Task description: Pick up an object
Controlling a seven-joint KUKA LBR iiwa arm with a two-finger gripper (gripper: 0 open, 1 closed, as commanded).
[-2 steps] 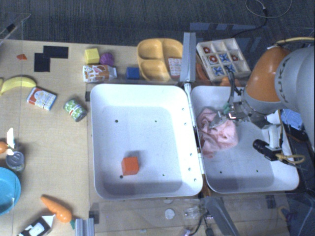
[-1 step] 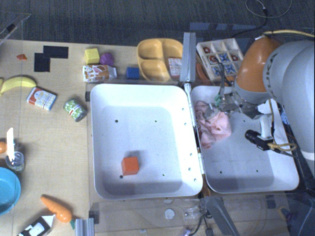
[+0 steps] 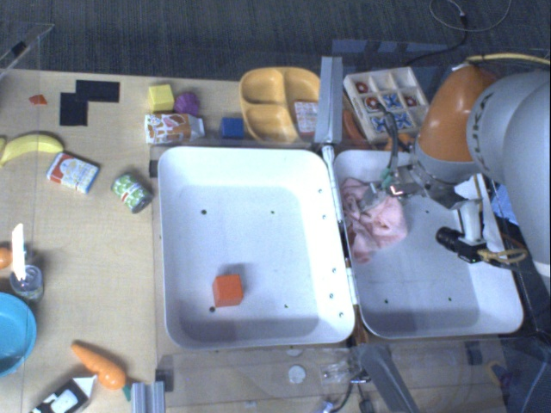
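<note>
In the left bin [image 3: 258, 166], lower left of its floor, you are seeing an orange block [image 3: 228, 290] sitting alone; right of centre, the gripper [image 3: 385, 188] is hanging over a pink cloth [image 3: 372, 219] in the right bin [image 3: 448, 308], its grip impossible to tell.

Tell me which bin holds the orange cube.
The left bin: the orange cube lies near its front. The right bin holds a pink cloth instead.
</note>
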